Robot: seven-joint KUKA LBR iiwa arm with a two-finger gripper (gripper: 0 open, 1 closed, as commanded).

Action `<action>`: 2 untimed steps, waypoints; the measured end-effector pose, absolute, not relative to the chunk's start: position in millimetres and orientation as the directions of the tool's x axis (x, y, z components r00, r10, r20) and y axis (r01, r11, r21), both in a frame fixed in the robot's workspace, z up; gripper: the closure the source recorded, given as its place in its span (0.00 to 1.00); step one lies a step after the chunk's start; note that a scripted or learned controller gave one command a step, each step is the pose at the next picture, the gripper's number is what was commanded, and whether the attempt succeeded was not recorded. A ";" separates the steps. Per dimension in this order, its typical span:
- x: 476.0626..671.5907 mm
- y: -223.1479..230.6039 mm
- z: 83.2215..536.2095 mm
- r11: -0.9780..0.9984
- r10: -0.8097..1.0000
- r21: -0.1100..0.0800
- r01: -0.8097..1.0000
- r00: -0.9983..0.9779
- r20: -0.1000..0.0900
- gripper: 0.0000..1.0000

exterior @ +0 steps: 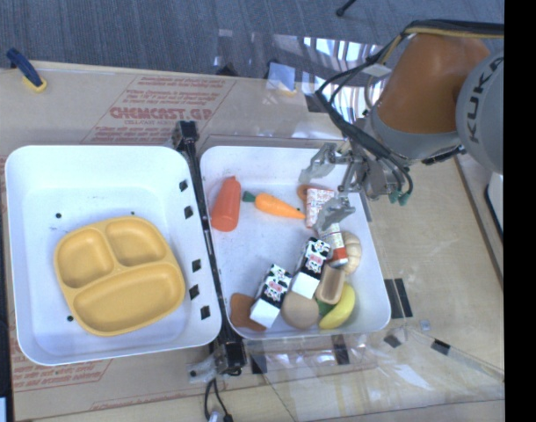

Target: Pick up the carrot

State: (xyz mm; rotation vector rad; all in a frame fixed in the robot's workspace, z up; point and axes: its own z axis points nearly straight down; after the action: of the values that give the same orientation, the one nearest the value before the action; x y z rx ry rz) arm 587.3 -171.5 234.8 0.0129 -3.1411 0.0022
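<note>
Claw point(336, 207) hangs over the right side of the right bin point(250, 158), metal fingers pointing down-left; can't tell how far apart they are, and nothing shows between them. Carrot point(277, 205) lies flat on the bin floor just left of the claw, orange w/ a green stub at its left end, tip aimed toward the claw. It's apart from the claw, not held.

Left of the carrot, a red-orange rounded item point(225, 204) stands near the bin's left wall. Right of the carrot, partly under the claw, sits a small white-and-red packet point(317, 204). Toward the bin's front-right corner is a pile: two cow-print cartons point(314, 258), a brown egg-like item point(299, 310), a banana point(340, 309), plus other small bits, too jumbled to sort.

Left bin point(31, 174) holds a yellow divided plate point(119, 272) w/ three sections, well apart from the carrot.

Arm point(435, 82), grey w/ an orange band, reaches in from the right above the bin's far-right corner. Both bins rest on a cardboard-covered bench point(101, 104) w/ red print.
</note>
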 end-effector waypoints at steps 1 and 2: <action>647.8 -170.6 90.3 0.986 -0.168 0.002 -0.168 -0.986 -0.001 0.00; 607.1 -113.5 93.1 0.972 -0.236 -0.004 -0.236 -0.972 -0.001 0.00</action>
State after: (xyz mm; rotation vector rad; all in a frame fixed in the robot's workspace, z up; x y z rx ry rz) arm 607.1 -113.5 93.1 0.3741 -3.1208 0.0057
